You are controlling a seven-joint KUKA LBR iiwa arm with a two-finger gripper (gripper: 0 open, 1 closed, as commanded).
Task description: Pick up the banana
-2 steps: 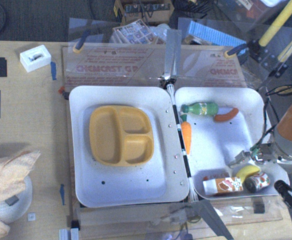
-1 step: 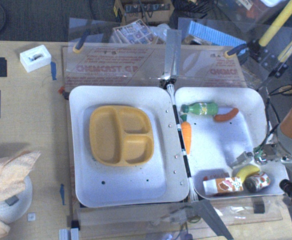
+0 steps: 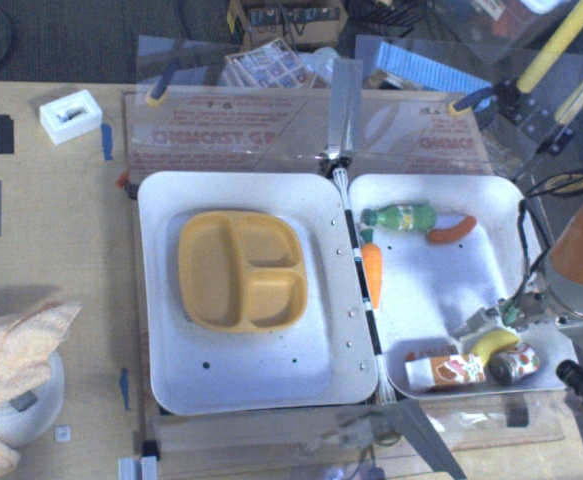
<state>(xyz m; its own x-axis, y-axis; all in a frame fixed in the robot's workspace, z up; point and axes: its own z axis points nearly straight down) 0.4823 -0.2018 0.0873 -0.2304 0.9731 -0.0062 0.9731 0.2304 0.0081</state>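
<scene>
The banana (image 3: 494, 345) is a short yellow piece lying near the front right corner of the right bin (image 3: 426, 298). It rests between a red and white carton (image 3: 446, 370) and a dark can (image 3: 517, 364). My gripper (image 3: 489, 320) reaches in from the right and sits low over the bin, just behind and above the banana, close to it or touching it. The arm's orange band (image 3: 579, 250) shows at the right edge.
In the right bin, a green bottle (image 3: 401, 217) and a red sausage (image 3: 452, 231) lie at the back, and a carrot (image 3: 371, 273) lies along the left wall. The left bin (image 3: 161, 298) holds a yellow divided tray (image 3: 241, 270).
</scene>
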